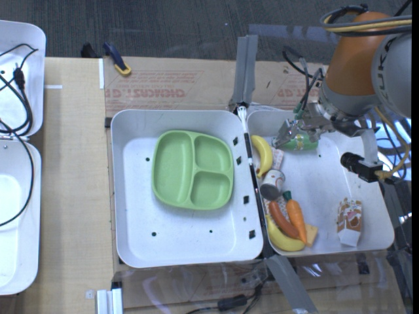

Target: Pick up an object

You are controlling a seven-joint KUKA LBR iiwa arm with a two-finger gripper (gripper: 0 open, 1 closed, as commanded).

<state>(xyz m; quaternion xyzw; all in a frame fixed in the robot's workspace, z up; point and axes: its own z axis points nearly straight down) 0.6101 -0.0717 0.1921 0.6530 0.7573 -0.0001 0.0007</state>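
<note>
My gripper [292,133] hangs over the back left part of the right bin [373,241], right above a green and clear object [302,142] that lies on the bin floor. A banana [262,154] lies just left of it along the bin's left wall. Further forward are a small grey and white item [272,183], two carrots [291,218] and a second banana [285,239]. A small carton [349,221] stands at the front right. I cannot make out anything held between the fingers.
The left bin [131,241] holds a green divided plate [193,169]. A metal post [245,70] rises between the bins at the back. Cables and a black part [361,165] of the arm hang over the right bin's right side.
</note>
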